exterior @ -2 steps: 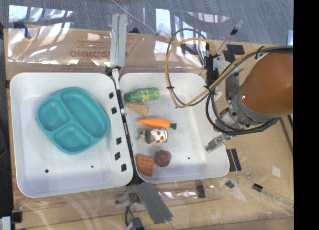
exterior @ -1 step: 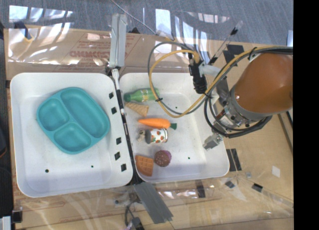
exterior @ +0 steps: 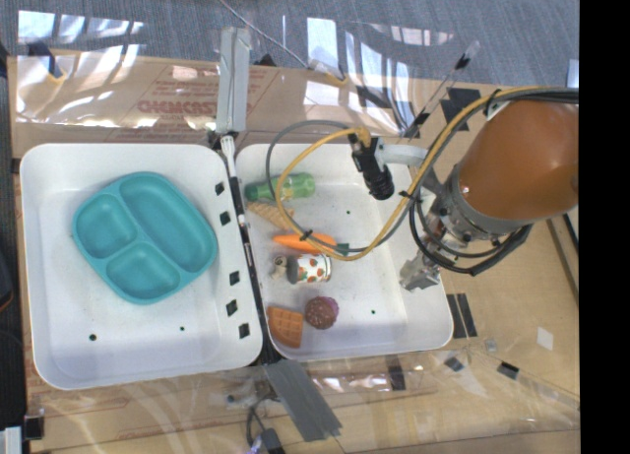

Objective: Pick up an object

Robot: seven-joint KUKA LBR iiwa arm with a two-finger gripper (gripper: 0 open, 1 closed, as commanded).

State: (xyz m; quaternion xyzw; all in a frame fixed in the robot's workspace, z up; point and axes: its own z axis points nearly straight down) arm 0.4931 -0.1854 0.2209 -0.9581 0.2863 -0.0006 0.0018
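Noted two white bins touching along a shared middle edge. Found in the left bin (exterior: 39,245) a teal divided plate (exterior: 143,235), with bare floor along the near and right sides. Found in the right bin (exterior: 433,329) all loose objects crowded against its left wall: green bottle (exterior: 281,187) at the far end, then a tan cone-like piece (exterior: 264,212), orange carrot (exterior: 305,241), small spotted cup (exterior: 310,268), dark red round item (exterior: 321,312) and waffle (exterior: 285,326) nearest the front edge. Recorded open floor across that bin's middle and right half. Located the gripper (exterior: 421,273) over the right rim, well apart from the objects, largely hidden beneath the orange band (exterior: 517,162); open or closed, cannot tell. Logged a yellow cable (exterior: 295,162) looping over the bottle and carrot, partly covering both.
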